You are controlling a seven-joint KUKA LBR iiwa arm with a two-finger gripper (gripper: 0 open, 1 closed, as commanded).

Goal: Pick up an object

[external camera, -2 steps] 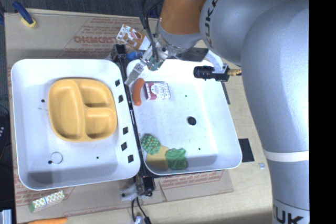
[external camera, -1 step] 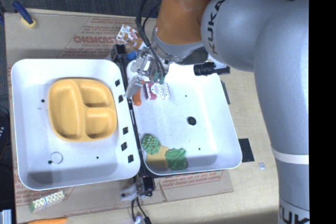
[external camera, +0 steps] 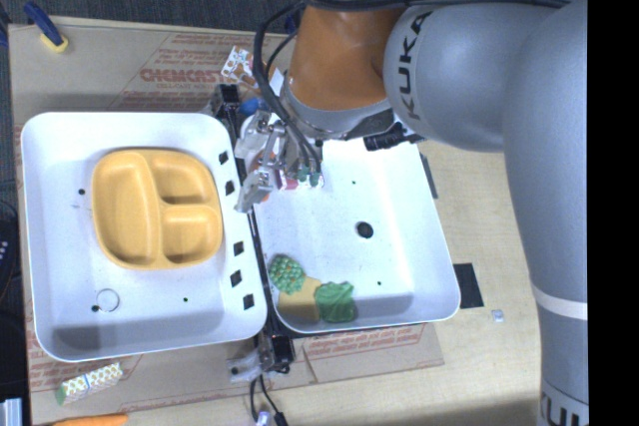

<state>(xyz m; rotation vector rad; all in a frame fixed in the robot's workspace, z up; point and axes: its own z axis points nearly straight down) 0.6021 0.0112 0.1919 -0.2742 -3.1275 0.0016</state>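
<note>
Yellow divided tray (external camera: 157, 207) sits in the left bin (external camera: 50, 214); the gripper (external camera: 266, 173) hangs over the right bin (external camera: 399, 205) by its left edge, clenched or released I cannot tell

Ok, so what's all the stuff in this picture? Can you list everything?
Left bin: 1, white, on the cardboard.
Right bin: 1, white, beside it.
Divided tray: 1, yellow, in the left bin.
Green lumps: 2, green, right bin's near corner.
Block: 1, yellow, between the lumps.
Round spot: 1, black, mid right bin.
Clip: 1, blue and yellow, far left of bench.
Packet: 1, green and white, in front of left bin.
Arm: 1, grey and orange, from the right.
Gripper: 1, above where the bins meet.
</note>
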